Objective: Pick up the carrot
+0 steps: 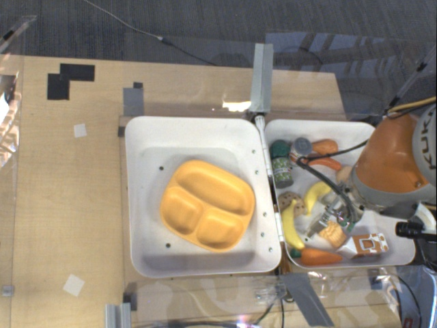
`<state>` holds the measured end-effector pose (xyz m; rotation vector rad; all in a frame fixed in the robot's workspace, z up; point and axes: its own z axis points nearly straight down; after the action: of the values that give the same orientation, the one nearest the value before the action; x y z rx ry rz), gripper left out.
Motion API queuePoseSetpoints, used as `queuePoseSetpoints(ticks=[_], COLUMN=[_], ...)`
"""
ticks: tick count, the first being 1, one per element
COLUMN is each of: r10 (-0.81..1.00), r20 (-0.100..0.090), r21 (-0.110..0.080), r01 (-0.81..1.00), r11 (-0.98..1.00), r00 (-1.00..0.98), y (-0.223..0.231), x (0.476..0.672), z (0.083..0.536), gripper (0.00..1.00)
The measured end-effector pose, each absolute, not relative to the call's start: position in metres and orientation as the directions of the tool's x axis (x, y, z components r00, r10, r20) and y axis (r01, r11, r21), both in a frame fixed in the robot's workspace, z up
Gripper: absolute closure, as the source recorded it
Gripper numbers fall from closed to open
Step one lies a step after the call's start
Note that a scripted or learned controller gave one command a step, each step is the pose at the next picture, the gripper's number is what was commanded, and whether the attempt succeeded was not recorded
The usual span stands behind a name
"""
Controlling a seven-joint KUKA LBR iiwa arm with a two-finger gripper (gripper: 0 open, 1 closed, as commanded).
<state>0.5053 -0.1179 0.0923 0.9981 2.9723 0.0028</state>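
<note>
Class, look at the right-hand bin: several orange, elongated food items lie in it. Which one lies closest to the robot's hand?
The carrot by the bin's near wall, just below the hand. The other orange pieces lie by the far wall, well beyond it.

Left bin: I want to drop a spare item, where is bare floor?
The left bin has bare floor all round the yellow divided plate, widest along its left wall and far edge. The right bin is crowded: bananas, carrot, can.

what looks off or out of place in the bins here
Nothing looks spilled or damaged. The yellow divided plate sits skewed in the left bin, its edges at an angle to the walls. The right bin is crowded; the carrot lies against its near wall beside a banana.
</note>
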Motion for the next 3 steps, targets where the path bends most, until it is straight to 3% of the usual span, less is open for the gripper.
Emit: queuePoseSetpoints(ticks=[1,2,3], r10=[0.518,0.450,0.446], r20=[-0.010,-0.017,-0.023], r21=[0.005,0.006,0.010], r01=[0.518,0.450,0.446], r11=[0.855,0.893,0.895], r00=[-0.855,-0.893,-0.895], y=[-0.127,-0.110,-0.109], x=[0.574,0.492,0.495], z=[0.112,0.090,0.103], gripper=[0.00,0.00,1.00])
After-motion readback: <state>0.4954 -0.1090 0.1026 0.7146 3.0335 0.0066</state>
